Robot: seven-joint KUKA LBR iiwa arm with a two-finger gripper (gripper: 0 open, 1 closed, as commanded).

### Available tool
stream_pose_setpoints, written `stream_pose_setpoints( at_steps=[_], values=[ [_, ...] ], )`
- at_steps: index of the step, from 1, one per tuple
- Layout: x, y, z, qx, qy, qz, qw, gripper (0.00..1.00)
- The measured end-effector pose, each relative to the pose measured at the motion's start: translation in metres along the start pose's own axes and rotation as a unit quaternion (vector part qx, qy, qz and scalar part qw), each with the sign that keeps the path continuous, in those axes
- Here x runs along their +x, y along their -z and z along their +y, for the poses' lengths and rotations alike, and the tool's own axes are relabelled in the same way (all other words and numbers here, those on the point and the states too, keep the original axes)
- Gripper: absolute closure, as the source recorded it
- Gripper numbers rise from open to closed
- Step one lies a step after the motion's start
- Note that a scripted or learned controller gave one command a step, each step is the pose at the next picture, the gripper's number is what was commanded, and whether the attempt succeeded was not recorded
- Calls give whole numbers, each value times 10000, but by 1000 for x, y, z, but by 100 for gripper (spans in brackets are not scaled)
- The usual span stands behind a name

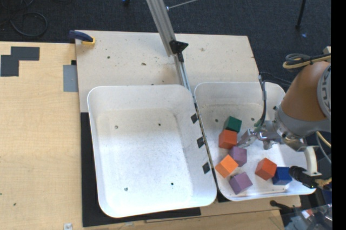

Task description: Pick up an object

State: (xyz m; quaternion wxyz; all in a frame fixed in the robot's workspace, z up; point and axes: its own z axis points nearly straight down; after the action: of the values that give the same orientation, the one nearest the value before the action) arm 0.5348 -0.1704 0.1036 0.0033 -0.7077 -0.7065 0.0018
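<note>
Hand [252, 136] is low in the right bin [216, 94], can't tell from here whether it's open or gripping anything. Red block [227, 139] sits just left of it, green block [233, 124] up-left, purple block [238, 156] just below. Orange block [226, 165] and second purple [240, 182] lie further down-left, second red [265, 168] and blue [281, 175] down-right.

matt white plastic bins [102, 110] – speckled, on pale wood bench [32, 131].
</note>
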Motion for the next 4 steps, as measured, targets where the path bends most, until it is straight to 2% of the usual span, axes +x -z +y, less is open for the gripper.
stream_pose_setpoints(
  at_steps=[1, 2, 3, 4],
  values=[
    [0, -12, 1, -26, -12, -5, 10000, 0],
    [-1, -2, 0, -21, -45, 4, 10000, 100],
    [-8, 53, 9, -50, 15, -15, 10000, 100],
    [-3, 99, 4, -48, 16, -11, 10000, 100]
  ],
)
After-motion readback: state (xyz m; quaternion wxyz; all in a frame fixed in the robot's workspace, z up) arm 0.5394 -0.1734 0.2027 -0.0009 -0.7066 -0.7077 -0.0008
